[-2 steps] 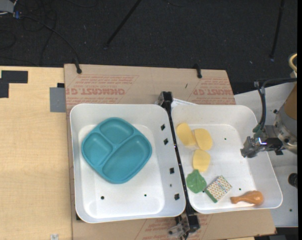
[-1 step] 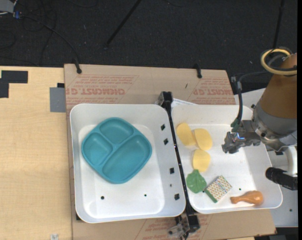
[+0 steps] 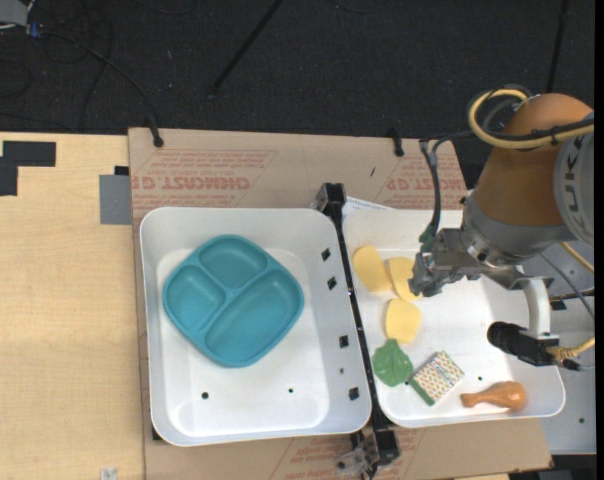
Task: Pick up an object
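Nearest, below gripper (image 3: 422,280): 1 orange drumstick (image 3: 494,396), 1 patterned block (image 3: 437,376), 1 green piece (image 3: 391,362) | beside jaws: 3 yellow pieces (image 3: 403,319) | far left: 1 teal plate (image 3: 233,299) | jaws: cannot tell | cardboard (image 3: 222,173) print mirrored, unreadable

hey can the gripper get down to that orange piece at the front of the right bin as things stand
Probably yes. The orange piece lies apart from its neighbours near the right bin's front wall, open from above. The gripper sits farther back, above the yellow pieces.
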`<action>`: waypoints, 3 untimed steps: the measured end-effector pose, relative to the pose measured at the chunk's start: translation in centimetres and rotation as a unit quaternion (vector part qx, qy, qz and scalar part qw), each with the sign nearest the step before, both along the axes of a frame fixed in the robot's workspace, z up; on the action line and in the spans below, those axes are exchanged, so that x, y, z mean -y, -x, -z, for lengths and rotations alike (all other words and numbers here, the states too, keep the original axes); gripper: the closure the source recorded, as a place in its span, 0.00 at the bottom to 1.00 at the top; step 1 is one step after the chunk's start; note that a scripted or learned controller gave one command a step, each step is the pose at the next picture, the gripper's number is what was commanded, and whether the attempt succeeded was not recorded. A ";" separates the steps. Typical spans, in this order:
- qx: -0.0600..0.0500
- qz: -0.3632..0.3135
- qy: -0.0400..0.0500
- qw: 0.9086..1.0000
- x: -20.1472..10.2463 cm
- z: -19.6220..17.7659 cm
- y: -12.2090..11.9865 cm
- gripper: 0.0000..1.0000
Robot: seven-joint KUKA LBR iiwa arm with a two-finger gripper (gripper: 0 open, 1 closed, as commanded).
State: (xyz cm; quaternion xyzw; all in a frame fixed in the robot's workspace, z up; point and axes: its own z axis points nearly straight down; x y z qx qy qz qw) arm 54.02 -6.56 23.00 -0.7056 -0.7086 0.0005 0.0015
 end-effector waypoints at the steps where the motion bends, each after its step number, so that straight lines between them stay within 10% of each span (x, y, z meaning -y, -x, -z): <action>1: 0.000 -0.001 0.000 1.000 -5.3 -0.9 -1.5 1.00; 3: 0.000 0.000 0.001 1.000 -15.7 1.0 -5.5 1.00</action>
